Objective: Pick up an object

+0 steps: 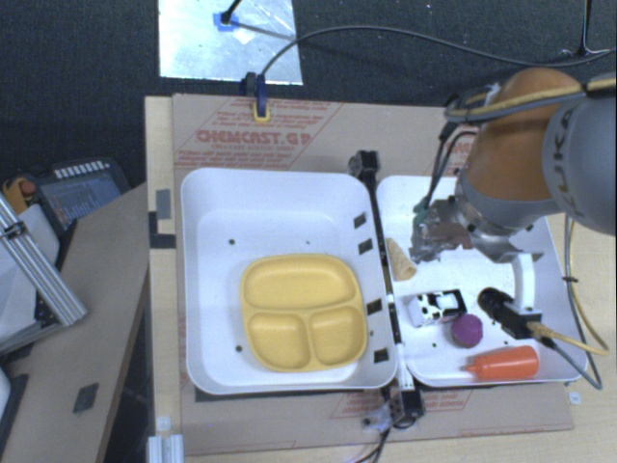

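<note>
My gripper [428,242] hangs low over the left part of the right bin [405,193], under the grey arm with its orange band. A tan cone-shaped piece [399,258] lies just left of it, by the bin's left wall. In front of the gripper sit a small black-and-white toy [439,307], a purple ball [468,330] and an orange bottle-shaped thing [501,363] near the bin's front edge. The wrist hides whatever is directly under it.
The left bin [212,201] holds a yellow divided plate [303,311] towards its front right. A black-clipped divider [376,249] separates the two bins. A side table with a device [85,193] stands left of the bench.
</note>
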Robot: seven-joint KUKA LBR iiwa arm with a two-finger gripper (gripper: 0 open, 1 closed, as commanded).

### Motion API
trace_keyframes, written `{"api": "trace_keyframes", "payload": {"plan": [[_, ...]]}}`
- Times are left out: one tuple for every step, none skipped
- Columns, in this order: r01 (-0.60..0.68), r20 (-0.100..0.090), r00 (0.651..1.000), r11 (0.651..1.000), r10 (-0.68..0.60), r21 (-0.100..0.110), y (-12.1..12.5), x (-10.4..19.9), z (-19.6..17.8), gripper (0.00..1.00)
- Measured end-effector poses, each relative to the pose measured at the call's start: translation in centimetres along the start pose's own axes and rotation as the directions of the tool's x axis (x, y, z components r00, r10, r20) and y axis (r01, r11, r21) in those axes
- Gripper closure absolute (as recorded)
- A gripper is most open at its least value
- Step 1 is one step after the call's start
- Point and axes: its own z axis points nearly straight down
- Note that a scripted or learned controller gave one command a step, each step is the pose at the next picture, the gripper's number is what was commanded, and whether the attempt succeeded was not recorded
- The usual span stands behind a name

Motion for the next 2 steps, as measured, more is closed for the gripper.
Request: {"api": "trace_keyframes", "payload": {"plan": [[-0.001, 0.001, 1.000, 1.000, 0.001, 0.003, -1.5, 5.1, 0.4, 1.00], [0.001, 0.000, 1.000, 1.000, -0.001, 0.002, -1.4, 10.9, -0.4, 1.00]]}}
